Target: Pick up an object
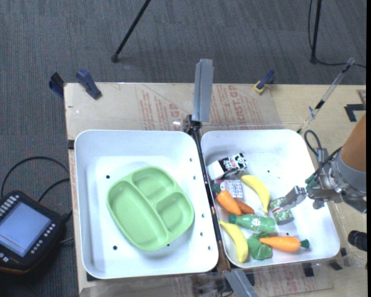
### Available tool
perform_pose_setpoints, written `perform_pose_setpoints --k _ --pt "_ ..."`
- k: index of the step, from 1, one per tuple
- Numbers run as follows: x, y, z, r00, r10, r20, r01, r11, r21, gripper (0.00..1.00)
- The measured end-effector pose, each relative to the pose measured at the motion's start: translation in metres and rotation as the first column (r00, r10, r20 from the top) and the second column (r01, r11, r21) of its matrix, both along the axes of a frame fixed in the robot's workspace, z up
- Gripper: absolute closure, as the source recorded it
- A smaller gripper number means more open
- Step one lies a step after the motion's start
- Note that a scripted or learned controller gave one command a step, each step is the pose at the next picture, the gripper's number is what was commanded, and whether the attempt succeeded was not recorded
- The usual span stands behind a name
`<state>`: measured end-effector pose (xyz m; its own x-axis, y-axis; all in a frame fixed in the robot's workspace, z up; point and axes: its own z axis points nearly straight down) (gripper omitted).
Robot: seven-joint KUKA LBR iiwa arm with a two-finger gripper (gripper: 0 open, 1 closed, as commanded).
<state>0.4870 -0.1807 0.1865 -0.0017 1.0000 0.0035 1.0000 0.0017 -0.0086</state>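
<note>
While the arm reaches over the right bin's [309,166] right wall, the gripper [292,198] hangs low, its fingers hard to make out, just above a small crumpled green packet [282,213]. Near the front edge lie a smooth orange carrot [282,243], a green bottle [253,223] and a curved banana [258,191].
</note>
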Motion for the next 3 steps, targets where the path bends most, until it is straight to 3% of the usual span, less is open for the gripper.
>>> perform_pose_setpoints --k 1,2,3 --pt "0.041 0.002 -0.101 0.993 0.121 0.003 -0.121 0.993 0.000 0.00" --pt "0.042 0.000 -0.090 0.994 0.112 0.005 -0.112 0.994 0.001 1.00" --pt "0.014 0.040 0.017 0.999 0.034 0.002 -0.034 0.999 -0.001 1.00"
